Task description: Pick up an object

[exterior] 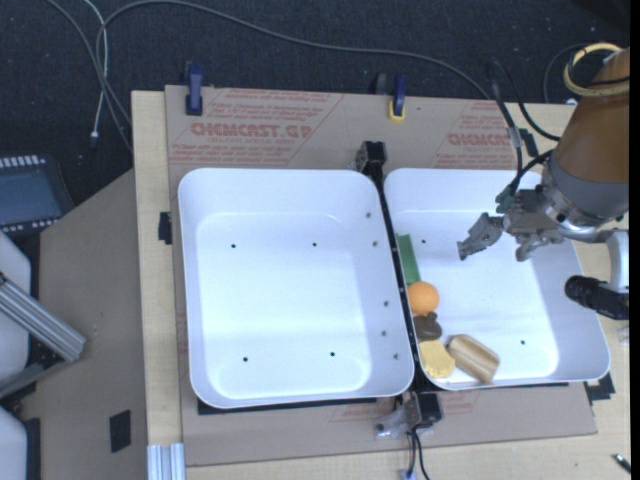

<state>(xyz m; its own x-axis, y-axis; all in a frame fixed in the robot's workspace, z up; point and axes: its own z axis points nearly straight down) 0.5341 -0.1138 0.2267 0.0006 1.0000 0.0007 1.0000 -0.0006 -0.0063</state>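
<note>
In the right bin (560, 358), several small objects lie along its left wall and near corner. A green flat bar (407, 259) lies against the wall. Below it sit an orange ball (423, 297), a dark brown lump (428, 326), a pale yellow piece (434, 359) and a tan wooden block (473, 356). My gripper (500, 239) hangs over the middle of the right bin, to the upper right of the orange ball. Its fingers (478, 238) are spread open with nothing between them.
The left bin (200, 268) sits beside the right one, sharing a middle divider. Both rest on a cardboard sheet (250, 128) held by blue clamps at the back. Cables run across the dark floor behind. A black fitting (598, 296) juts in at the right.
</note>
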